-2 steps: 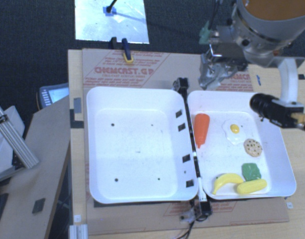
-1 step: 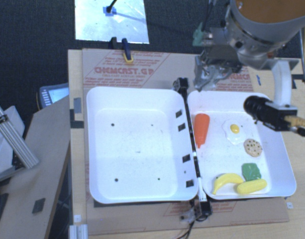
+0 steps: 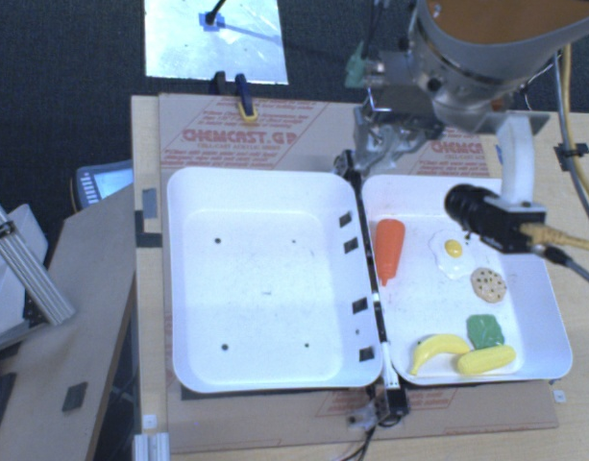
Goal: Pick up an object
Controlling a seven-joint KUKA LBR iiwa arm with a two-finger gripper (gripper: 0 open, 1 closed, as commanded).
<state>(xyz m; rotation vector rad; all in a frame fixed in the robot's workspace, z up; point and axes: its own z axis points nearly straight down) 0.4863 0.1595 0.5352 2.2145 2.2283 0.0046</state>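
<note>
**Above the right bin's far edge, the arm hangs over the toy food**

Behind both bins, a brown board (image 3: 275,133) lies on the table (image 3: 145,161) and carries red print reading "CHEMCAST", repeated in reverse at its near edge; the smaller lettering is too blurred to read.

The hand (image 3: 385,152) sits just beyond the right bin (image 3: 553,353), at its far left corner; whether its fingers are spread or pressed together cannot be told, and nothing is seen between them. The arm (image 3: 486,27) reaches in from the right, its orange band uppermost, wrist pointing down.

Inside the right bin lie a carrot (image 3: 388,249) at its left side, a fried egg (image 3: 452,254) beside it, then a cookie (image 3: 487,283), a green piece (image 3: 485,329), a banana (image 3: 436,350) and a yellow piece (image 3: 485,358) near the front edge. The left bin (image 3: 188,353) adjoins the right bin.
</note>
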